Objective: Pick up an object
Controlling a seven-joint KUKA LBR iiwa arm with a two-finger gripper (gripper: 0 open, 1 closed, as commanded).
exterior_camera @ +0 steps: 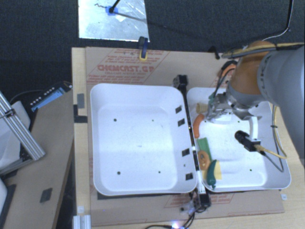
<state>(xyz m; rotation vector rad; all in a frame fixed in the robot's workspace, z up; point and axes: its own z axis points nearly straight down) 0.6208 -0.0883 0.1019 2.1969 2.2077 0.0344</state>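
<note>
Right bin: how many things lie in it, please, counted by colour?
Orange: 2, the curved orange piece and the small orange piece.
Green: 2, the flat green piece and the dark green piece, whose yellow edge may be a separate thing.
Total: 4, all along the left wall of the right bin.

Arm (283,75) in from the right
The arm bends leftward, orange band (248,73) above the wrist, its pincer (212,109) held low and pointing left.

Rt bin (238,171): end effector (212,110) just beside orange obj (197,123), green obj (203,144) & yellow obj (217,171) nearby.
</note>
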